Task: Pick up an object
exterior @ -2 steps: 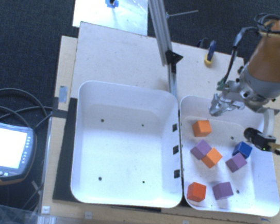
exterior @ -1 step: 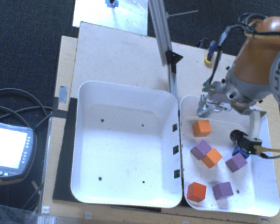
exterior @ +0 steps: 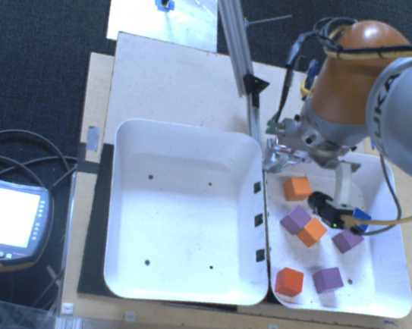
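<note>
Gripper (exterior: 280, 157), open or closed not discernible, hung over right bin's (exterior: 378, 270) far-left corner; nearest item, orange block (exterior: 297, 187), lay just near-right of it.

teach pendant (exterior: 1, 225) with looped black cable (exterior: 10, 142) on dark carpet (exterior: 41, 36), left of the bench (exterior: 180, 79)

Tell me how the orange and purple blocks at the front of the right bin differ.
Colour: the front orange block is orange, the front purple block violet. Place: the orange block sits beside the bin's left wall; the purple block sits farther right. Both are similar-sized cubes, lying apart in the right bin.
</note>
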